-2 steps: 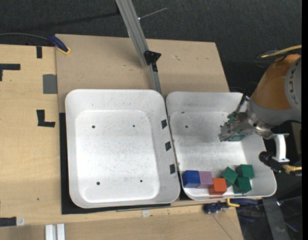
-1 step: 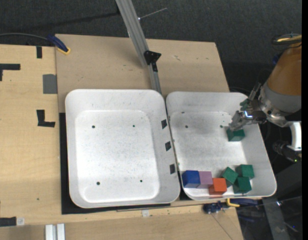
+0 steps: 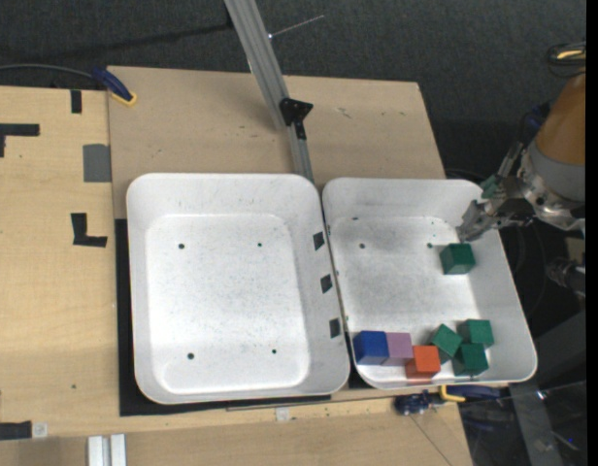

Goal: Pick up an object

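Note:
The right bin holds a green block lying alone near its right wall. Along its front edge sit a blue block, a purple block, an orange block and three more green blocks. My gripper hangs over the bin's right side, just above and slightly right of the lone green block. Nothing shows between its fingers.
The left bin lies beside the right one. A slanted metal rail runs from the top down to the gap between the bins. Black clips sit along that shared edge. The arm's orange band is at the far right.

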You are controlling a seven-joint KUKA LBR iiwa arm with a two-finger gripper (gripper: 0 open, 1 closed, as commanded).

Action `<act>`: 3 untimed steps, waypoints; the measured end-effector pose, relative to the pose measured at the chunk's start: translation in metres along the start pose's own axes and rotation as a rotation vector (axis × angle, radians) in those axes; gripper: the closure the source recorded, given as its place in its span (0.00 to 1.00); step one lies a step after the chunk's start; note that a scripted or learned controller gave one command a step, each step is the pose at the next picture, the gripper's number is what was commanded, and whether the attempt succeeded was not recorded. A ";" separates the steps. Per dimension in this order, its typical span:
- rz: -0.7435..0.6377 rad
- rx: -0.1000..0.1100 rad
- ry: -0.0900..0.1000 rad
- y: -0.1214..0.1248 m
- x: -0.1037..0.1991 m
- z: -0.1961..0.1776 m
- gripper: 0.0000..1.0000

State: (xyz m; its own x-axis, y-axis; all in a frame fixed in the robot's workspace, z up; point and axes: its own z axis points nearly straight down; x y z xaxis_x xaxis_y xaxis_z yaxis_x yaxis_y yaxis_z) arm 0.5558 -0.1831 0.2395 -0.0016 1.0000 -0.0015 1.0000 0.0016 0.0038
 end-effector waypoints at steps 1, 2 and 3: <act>-0.005 0.003 0.003 0.016 0.047 -0.007 1.00; -0.005 0.003 0.003 0.036 0.094 -0.013 1.00; -0.005 0.004 0.002 0.066 0.146 -0.004 1.00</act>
State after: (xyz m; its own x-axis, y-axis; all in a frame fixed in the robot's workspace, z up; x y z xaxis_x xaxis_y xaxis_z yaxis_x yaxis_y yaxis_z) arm 0.6212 -0.0367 0.2434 -0.0068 1.0000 0.0008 1.0000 0.0068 -0.0003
